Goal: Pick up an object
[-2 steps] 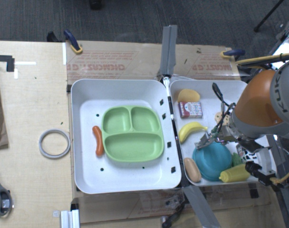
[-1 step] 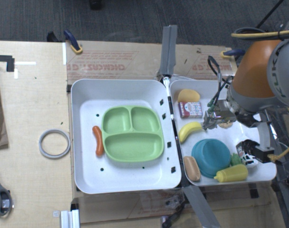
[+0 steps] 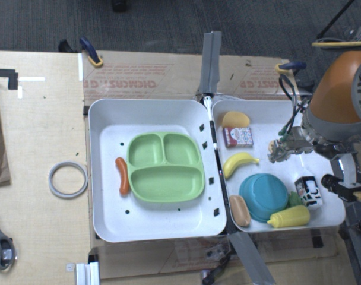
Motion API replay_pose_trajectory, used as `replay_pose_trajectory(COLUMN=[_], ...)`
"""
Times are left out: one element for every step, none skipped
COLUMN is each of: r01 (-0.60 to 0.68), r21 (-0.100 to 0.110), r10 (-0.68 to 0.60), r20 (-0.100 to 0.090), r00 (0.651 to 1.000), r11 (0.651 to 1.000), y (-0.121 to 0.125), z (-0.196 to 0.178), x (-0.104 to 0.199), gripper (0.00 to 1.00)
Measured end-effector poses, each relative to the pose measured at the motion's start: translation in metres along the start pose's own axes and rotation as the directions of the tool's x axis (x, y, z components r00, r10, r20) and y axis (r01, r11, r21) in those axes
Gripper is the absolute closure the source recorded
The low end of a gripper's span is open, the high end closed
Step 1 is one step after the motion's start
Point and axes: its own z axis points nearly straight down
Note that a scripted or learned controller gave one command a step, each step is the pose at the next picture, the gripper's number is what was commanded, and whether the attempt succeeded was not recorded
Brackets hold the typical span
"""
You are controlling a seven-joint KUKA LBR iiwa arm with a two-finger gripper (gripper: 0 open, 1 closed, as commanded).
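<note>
Near edge of right white plastic bin (image 3: 332,221): glossy yellow squash-shaped toy (image 3: 289,217), tan hot-dog bun (image 3: 239,210), black-and-white patterned toy (image 3: 309,190) just beside the squash. Upturned round teal plastic bowl (image 3: 263,196) touches squash. Mid: smooth yellow banana (image 3: 238,162), then red rectangular box (image 3: 237,137), orange rounded lump (image 3: 236,119) at far wall. Metal gripper (image 3: 281,149) hangs over bare right-bin floor, nothing between it and the floor; fingers' state — can't tell. Left bin (image 3: 103,177): matte green three-compartment tray (image 3: 165,167), orange sausage (image 3: 123,175) alongside.

Mirrored, upside-down red print, seemingly "CHEMCRAFT", on the cardboard sheet (image 3: 133,76); red box (image 3: 237,137) label illegible
</note>
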Motion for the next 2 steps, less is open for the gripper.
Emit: replay_pose_trajectory(r01=[0.001,0.105], r21=[0.000,-0.010], r10=[-0.001,-0.105], r20=[0.000,0.002], r00=[1.000,0.994], r11=[1.000,0.994], y=[0.000,-0.028], z=[0.000,0.073], x=[0.000,0.029], gripper=[0.00,0.00])
